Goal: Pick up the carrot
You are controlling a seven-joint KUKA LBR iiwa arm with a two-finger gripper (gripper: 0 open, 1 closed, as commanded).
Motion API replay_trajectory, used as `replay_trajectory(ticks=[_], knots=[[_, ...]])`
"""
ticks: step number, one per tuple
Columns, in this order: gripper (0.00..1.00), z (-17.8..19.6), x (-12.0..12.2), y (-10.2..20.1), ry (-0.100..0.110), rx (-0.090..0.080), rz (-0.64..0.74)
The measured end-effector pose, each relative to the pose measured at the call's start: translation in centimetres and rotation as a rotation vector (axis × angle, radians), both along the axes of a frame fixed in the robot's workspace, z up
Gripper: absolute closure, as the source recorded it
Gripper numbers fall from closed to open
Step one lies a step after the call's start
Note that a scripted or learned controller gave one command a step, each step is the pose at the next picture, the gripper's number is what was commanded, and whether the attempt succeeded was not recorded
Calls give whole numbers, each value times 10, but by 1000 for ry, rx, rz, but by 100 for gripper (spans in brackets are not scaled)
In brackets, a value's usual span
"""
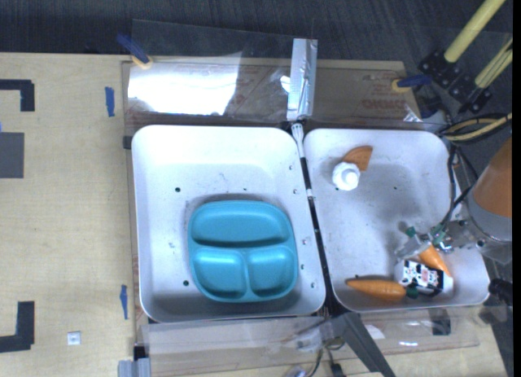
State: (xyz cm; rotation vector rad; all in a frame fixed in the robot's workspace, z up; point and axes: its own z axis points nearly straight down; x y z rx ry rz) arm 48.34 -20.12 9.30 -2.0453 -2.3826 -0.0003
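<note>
A long orange carrot lies flat along the front wall of the right bin. A shorter carrot with green leaves lies tilted just right of it, above a black-and-white toy carton. My gripper comes in from the right edge, low over the leafy end of the shorter carrot. The grey wrist and orange band hide the bin's right wall.
At the back of the right bin are an orange wedge and a small white bottle. The left bin holds a blue divided tray. A metal strip stands behind the bins.
</note>
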Motion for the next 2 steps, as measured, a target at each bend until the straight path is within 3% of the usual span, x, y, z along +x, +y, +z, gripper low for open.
replay_trajectory(ticks=[1,2], knots=[[100,6,0,0,3,1,-2],[100,90,90,20,-3,-1,-123]])
